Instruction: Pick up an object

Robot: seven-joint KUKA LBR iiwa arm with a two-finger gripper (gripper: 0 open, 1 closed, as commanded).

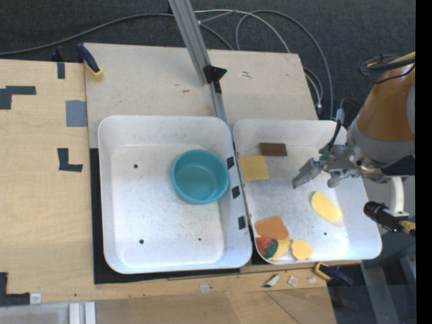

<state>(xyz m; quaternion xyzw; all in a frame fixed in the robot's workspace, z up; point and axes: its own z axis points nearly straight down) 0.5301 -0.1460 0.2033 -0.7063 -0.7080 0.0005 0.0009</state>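
My gripper [316, 175] hangs over the right bin [351, 252], its grey fingers spread open with nothing between them. Just below and right of it a yellow oval piece [327, 207] lies on the bin floor. A pale yellow square [255, 168] and a brown block [273, 149] sit to the gripper's left, near the bin's far left corner. At the bin's near edge lie an orange piece [271, 226], a red and green round toy [268, 248] and a small yellow round piece [301, 249]. A teal bowl [200, 175] stands in the left bin [121, 248].
A slanted metal pole [192, 32] rises from the seam between the bins. Cables [283, 25] loop across the dark floor behind the bench. The arm's orange band and grey wrist [385, 123] overhang the right bin's right side.
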